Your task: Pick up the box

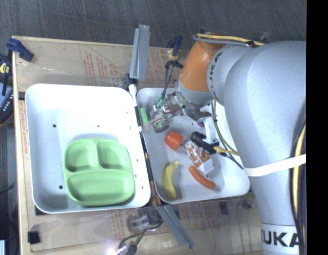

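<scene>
Box (200, 157) lies in right bin (235, 187), beside hot dog (202, 178), near banana (169, 180). Gripper (162, 113) sits at the bin's upper left; jaw state can't tell. Likely best to shift over the box, then descend straight.

Robotics lab: KUKA arm (259, 121) over plywood bench (78, 52), two white bins (41, 97), clamps (19, 48), loose cabling.

Grey arm bent downward, gripper (162, 112) lowered
</scene>
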`<act>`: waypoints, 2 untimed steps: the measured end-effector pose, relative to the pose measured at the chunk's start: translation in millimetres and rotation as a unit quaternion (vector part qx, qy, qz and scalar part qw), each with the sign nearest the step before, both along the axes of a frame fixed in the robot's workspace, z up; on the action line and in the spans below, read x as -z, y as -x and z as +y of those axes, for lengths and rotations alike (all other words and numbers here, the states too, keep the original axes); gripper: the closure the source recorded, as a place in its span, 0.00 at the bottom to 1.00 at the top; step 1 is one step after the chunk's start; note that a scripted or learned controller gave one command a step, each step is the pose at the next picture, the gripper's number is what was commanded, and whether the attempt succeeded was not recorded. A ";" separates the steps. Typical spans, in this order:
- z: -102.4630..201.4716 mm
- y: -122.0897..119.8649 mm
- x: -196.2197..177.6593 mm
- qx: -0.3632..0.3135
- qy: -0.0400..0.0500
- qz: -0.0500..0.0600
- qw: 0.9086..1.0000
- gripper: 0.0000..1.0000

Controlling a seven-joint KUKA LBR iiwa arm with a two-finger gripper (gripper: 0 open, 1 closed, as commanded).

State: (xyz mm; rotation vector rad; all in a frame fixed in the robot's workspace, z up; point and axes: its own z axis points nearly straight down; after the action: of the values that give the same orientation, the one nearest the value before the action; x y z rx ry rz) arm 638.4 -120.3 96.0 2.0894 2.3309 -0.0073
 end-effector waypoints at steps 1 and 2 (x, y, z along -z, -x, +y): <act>3.7 96.5 -0.5 0.021 -0.005 -0.001 1.000 1.00; -85.2 44.7 0.2 0.065 -0.004 -0.001 0.998 1.00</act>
State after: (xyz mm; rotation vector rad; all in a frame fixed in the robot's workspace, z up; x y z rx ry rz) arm 593.7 -205.5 95.7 2.2399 2.1934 0.0032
